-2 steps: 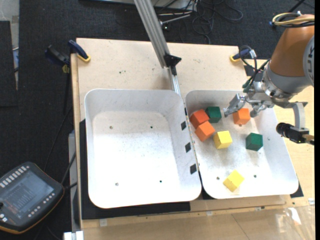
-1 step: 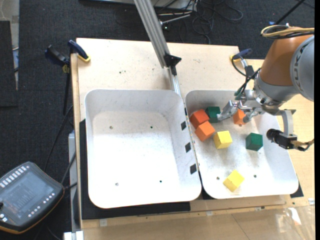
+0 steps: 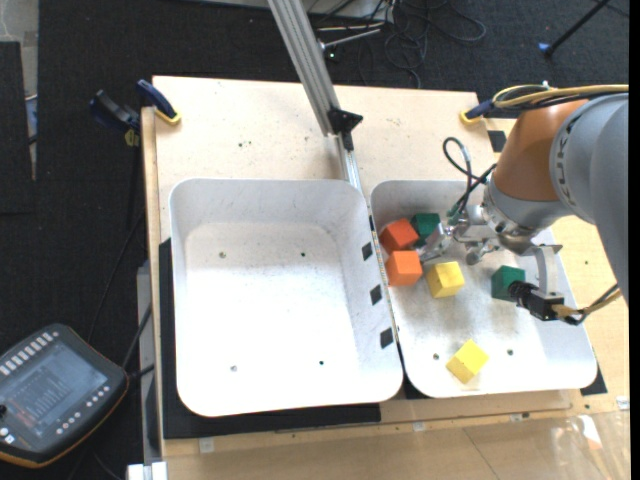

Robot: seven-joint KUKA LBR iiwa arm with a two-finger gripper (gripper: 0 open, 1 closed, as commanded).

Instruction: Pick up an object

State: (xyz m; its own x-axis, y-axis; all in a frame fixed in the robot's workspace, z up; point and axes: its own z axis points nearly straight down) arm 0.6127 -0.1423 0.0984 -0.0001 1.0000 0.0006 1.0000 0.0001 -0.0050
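Six blocks lying in the right bin (image 3: pixel 575 363), none lifted yet.
Gripper (image 3: pixel 447 240) low beside the orange block (image 3: pixel 404 266); grasp state impossible to tell.

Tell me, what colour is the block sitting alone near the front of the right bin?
Yellow block, in the camera view.

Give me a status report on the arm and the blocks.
Claw low in right bin, among the blocks, grip unclear. Orange blocks, green block and yellow block crowd it. Second yellow block lies apart, near front.
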